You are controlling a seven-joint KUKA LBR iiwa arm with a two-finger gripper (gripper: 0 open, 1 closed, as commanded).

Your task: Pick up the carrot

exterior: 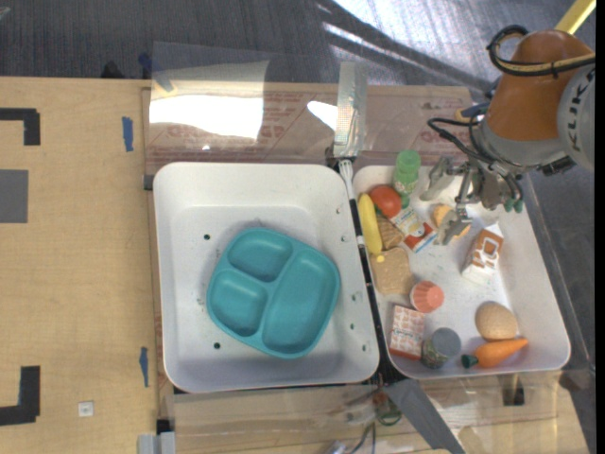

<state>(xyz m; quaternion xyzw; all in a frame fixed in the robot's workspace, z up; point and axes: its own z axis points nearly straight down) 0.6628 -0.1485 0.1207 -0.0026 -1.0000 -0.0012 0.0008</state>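
One target: the carrot, at the right bin's 5 o'clock corner, beside a tan egg-like item.
Bearing: it lies toward 6 o'clock from the gripper, well apart.
Axis: 8-to-2 o'clock, green top at 8.
Gripper: above the bin's 12 o'clock end; holding nothing, its opening too cluttered to judge.

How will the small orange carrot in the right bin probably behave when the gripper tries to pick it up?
The small orange carrot with a green tip looks smooth and tapered, so it may slip or roll. It lies close to the right white bin's near wall beside the tan egg-shaped object, leaving little finger room.
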